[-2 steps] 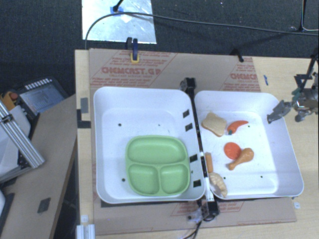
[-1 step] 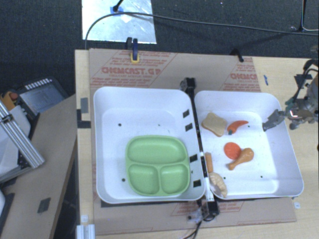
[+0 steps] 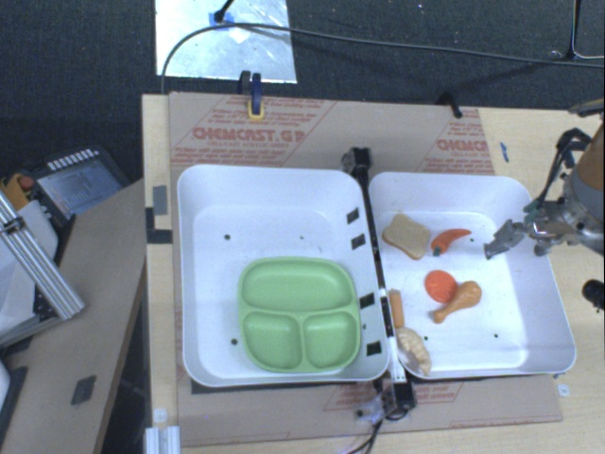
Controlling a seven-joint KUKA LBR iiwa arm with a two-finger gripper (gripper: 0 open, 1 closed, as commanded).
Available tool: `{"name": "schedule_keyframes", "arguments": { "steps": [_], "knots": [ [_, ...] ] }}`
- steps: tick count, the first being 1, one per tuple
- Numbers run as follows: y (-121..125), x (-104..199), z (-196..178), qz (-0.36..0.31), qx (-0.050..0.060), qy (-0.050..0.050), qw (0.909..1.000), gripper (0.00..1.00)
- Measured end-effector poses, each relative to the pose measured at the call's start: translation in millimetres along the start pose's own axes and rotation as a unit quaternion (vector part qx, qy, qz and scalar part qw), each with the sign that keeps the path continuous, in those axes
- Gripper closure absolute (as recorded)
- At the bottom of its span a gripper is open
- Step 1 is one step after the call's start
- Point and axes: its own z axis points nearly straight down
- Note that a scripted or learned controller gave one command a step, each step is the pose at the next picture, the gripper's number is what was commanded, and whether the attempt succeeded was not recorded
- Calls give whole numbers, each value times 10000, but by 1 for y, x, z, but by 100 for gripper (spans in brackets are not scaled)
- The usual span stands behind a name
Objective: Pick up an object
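Observation:
The right bin (image 3: 501, 343) holds a slice of bread (image 3: 407, 235), a red-orange chili pepper (image 3: 450, 240), a round orange piece (image 3: 439, 284) and a brown chicken drumstick (image 3: 459, 300) that touches it. An orange stick (image 3: 396, 307) and a pale shrimp-like piece (image 3: 413, 348) lie along the bin's left wall. My gripper (image 3: 503, 240) hangs over the bin's right part, right of the pepper and apart from it. I see nothing held in it.
The left bin (image 3: 255, 206) holds a green divided tray (image 3: 293, 287). A black clip strip (image 3: 364, 244) joins the two bins. Beyond them are a yellow clamp (image 3: 253, 97), a foil sheet (image 3: 227, 22) and cables. A device (image 3: 80, 183) and a metal rail (image 3: 38, 263) sit at the left.

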Motion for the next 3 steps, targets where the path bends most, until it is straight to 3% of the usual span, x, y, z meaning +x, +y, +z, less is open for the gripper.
{"name": "schedule_keyframes", "arguments": {
  "steps": [1,2,3],
  "knots": [
    [-1,10,57,-2,5,5,10000,0],
    [0,9,43,1,-15,-5,10000,100],
    [5,9,0,-11,-31,-8,10000,100]
  ]
}}
